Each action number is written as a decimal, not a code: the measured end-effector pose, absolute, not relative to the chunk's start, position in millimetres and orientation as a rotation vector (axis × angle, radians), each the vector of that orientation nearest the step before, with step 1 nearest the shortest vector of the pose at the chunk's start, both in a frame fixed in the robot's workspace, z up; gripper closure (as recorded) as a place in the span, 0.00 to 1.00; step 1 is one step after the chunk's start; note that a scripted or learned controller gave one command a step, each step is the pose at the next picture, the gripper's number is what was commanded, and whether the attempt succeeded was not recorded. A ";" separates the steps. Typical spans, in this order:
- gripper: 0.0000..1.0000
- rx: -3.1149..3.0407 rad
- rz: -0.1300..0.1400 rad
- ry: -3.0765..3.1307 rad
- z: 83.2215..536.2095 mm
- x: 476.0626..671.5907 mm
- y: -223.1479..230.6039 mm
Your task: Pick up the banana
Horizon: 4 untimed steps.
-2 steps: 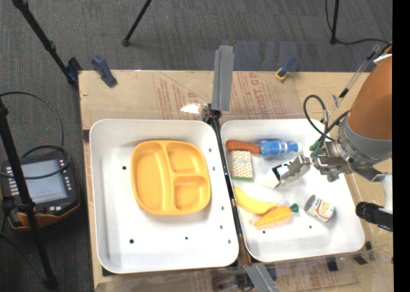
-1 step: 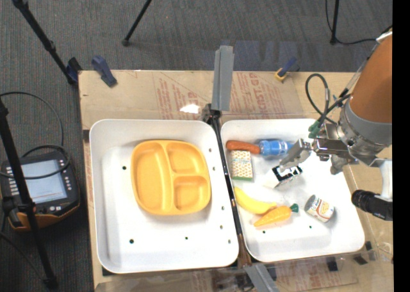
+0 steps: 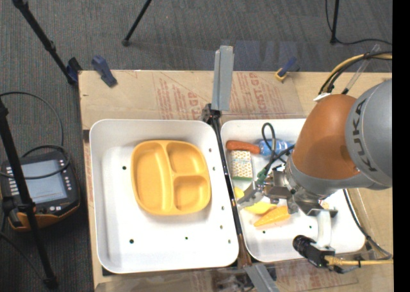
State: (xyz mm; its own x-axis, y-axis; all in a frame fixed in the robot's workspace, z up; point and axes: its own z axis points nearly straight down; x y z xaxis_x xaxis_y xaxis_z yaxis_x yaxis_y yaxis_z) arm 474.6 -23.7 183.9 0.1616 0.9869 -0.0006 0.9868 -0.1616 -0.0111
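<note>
1. Camera view: I see the banana point(image 3: 258, 208) in the right bin point(image 3: 349, 236), near its left wall, just beside an orange wedge point(image 3: 273, 217).
2. My gripper point(image 3: 251, 194) sits low over it; I cannot tell how it is set.
3. I judge the banana light, smooth and probably rigid, so I'd grip across its middle.
4. A yellow tray point(image 3: 171, 176) occupies the left bin point(image 3: 115, 246).

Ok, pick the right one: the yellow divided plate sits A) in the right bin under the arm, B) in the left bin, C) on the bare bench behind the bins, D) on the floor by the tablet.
B: the yellow divided plate lies flat in the left bin, apart from the arm, which reaches over the right bin.
</note>
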 end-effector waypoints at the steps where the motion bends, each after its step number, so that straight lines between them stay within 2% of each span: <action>1: 0.00 -2.323 0.009 -2.105 184.0 499.7 -37.7; 2: 0.00 -2.260 0.008 -2.173 184.2 524.7 -27.5; 3: 0.00 -2.331 0.011 -2.098 210.9 541.9 46.2; 4: 0.00 -2.187 0.010 -2.246 201.2 498.7 -0.1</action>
State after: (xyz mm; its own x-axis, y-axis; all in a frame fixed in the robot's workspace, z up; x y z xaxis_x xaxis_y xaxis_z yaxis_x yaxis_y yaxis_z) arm 498.7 -0.1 201.2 -0.0266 0.9996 0.0004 0.9996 0.0266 -0.0095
